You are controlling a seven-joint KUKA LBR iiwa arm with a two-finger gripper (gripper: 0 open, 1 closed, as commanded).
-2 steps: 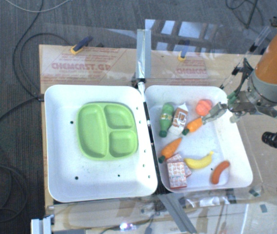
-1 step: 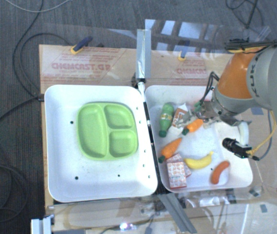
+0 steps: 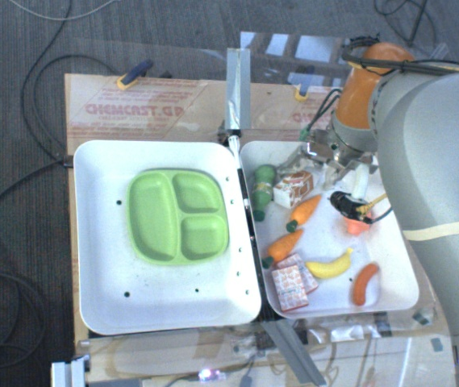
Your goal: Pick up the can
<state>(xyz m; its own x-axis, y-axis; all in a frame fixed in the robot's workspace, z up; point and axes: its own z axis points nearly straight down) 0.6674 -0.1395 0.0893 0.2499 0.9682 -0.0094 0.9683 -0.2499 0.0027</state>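
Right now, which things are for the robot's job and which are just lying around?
For the job: small brown-and-white can; the grey arm's gripper.
Just lying about: green divided plastic plate; orange toy carrot beside the can; yellow toy banana; reddish toy sausage.

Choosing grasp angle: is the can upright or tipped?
Tipped: the can lies on its side in the right bin, label showing, beside a carrot.

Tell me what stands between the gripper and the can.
Nothing visible does. The gripper hangs right beside the can, which lies at the far end of the right bin. A carrot and a green vegetable crowd its other sides.
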